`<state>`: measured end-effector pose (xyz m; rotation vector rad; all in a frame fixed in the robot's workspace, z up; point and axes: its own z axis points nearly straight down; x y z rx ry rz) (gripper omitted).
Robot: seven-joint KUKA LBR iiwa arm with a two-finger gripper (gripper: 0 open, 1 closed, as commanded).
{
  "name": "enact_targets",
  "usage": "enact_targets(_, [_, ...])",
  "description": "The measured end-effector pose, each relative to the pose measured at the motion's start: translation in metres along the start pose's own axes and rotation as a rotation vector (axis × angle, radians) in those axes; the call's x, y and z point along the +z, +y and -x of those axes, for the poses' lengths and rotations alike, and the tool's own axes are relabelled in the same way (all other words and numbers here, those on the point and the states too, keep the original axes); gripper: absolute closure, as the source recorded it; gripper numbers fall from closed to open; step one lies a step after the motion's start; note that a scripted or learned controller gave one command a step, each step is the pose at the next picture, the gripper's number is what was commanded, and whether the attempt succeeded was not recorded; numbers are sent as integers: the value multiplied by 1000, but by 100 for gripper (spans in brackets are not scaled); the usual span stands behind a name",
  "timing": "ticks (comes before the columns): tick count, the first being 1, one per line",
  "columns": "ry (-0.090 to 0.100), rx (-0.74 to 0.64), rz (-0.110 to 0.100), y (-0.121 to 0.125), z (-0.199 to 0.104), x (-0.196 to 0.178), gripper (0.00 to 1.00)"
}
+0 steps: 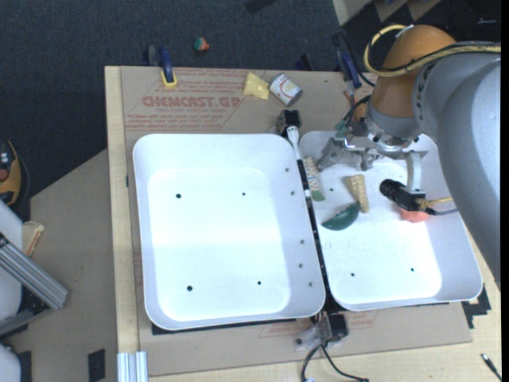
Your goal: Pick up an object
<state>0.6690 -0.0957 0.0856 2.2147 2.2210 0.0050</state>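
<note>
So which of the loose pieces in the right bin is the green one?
The dark green curved piece, at the lower end of the tan stick, on its left-bin side. The small red piece lies toward the view's right.

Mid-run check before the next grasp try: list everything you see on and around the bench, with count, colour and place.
left bin: one, white, bench's left half
right bin: one, white, bench's right half
curved piece: one, dark green, right bin, near its left wall
block: one, tan, right bin, just behind the curved piece
small item: one, red-orange, right bin, right of the block
pen-like stick: one, black and white, along the rims between the bins
wedge: one, yellow, bench behind the bins
small box: one, white-grey, beside the wedge
clamp: one, blue-yellow, bench's far edge
ball: one, green-red, floor
arm: one, grey and orange, from the right
tool: one, metallic, over the right bin's far end
</note>
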Motion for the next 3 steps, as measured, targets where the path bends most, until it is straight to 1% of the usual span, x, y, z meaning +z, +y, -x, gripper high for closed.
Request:
enact_targets(1, [1, 6, -10, -26, 33, 0, 0])
enact_targets(2, [0, 2, -5, -24, 31, -11, 100])
enact_targets(3, [3, -6, 7, 2, -52, -107, 100])
